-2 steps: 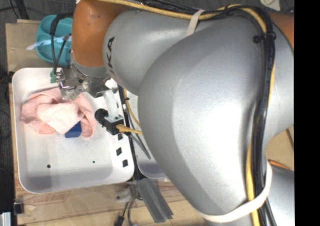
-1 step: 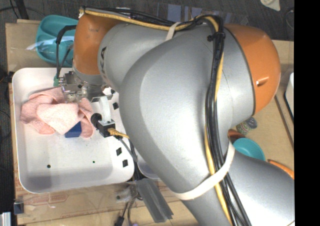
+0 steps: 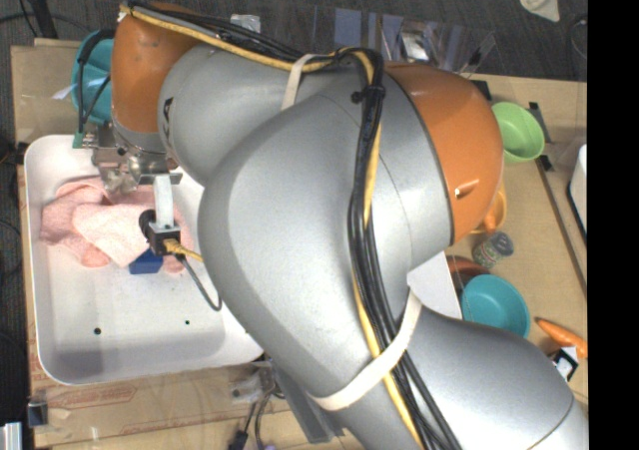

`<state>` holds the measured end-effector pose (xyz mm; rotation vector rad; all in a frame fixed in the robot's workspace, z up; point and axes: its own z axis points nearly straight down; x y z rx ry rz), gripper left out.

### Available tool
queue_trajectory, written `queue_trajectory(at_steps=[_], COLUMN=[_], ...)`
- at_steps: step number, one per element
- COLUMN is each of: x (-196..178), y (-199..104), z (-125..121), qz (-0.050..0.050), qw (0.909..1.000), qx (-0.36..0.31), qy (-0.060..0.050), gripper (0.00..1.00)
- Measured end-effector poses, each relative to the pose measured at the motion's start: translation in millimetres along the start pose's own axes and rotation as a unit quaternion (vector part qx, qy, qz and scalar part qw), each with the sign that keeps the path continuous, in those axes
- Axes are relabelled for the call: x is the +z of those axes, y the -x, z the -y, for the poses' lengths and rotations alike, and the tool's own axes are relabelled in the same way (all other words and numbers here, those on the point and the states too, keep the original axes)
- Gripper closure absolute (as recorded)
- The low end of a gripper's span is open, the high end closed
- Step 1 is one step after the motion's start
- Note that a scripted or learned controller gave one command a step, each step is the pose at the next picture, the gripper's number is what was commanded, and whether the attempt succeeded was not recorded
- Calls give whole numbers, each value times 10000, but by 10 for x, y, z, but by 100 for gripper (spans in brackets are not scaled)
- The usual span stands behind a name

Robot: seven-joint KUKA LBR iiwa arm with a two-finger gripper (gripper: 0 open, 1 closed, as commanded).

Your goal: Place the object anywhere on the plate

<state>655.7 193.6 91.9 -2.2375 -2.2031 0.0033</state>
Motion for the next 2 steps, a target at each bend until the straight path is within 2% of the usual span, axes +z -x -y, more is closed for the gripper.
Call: queue_trajectory(at_steps=[1, 2], x=[-645, -641], y=[-258, -263], z=[7, 11], qz=[-5, -3], qw=[9879, 9879], qx=[1553, 1550], qy=[3, -3], gripper=[100, 0])
